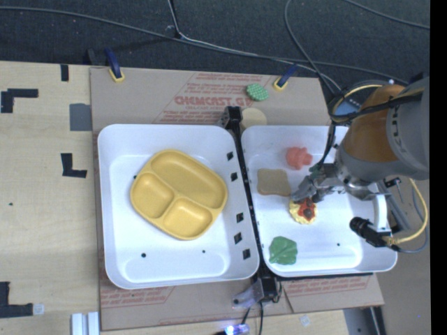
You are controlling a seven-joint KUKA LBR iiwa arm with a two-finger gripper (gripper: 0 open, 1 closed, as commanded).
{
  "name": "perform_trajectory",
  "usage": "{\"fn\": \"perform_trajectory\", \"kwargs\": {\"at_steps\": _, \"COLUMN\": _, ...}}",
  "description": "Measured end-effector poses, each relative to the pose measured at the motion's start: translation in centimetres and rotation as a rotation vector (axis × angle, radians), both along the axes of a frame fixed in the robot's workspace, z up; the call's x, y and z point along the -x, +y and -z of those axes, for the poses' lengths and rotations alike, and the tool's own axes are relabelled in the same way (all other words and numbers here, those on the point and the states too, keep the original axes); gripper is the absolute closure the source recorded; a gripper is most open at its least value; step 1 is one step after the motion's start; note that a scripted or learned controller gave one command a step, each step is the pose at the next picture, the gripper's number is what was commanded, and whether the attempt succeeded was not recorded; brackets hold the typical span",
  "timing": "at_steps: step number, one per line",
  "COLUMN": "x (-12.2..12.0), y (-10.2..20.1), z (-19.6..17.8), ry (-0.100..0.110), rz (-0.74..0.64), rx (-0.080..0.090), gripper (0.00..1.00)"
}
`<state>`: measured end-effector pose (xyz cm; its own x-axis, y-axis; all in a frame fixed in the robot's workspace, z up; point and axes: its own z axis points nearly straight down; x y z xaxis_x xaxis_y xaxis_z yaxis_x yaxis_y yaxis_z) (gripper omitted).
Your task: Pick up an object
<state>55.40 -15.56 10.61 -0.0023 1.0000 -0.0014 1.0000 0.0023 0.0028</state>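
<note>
The right bin (pixel 349 260) holds a pink toy (pixel 298 157) at the back, a tan flat piece (pixel 272 181) near the divider, a yellow round toy with red and dark marks (pixel 304 213) in the middle, and a green piece (pixel 283 250) at the front. My gripper (pixel 309 195) hangs low over the yellow toy's upper edge, its dark fingers pointing down and left. Whether anything sits between them is hidden by the gripper body.
The left bin (pixel 119 257) carries a yellow three-compartment plate (pixel 179 192). A green dotted disc (pixel 257 91) lies on the cardboard behind the bins. The arm's grey body and orange band (pixel 377 128) cover the right bin's far right side. Cables run across the dark floor behind.
</note>
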Motion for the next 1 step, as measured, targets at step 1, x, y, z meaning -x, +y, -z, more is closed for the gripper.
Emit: {"fn": "perform_trajectory", "kwargs": {"at_steps": 1, "x": 0.39, "y": 0.91, "z": -4.76, "ry": 0.002, "rz": 0.000, "rx": -0.002, "gripper": 1.00}}
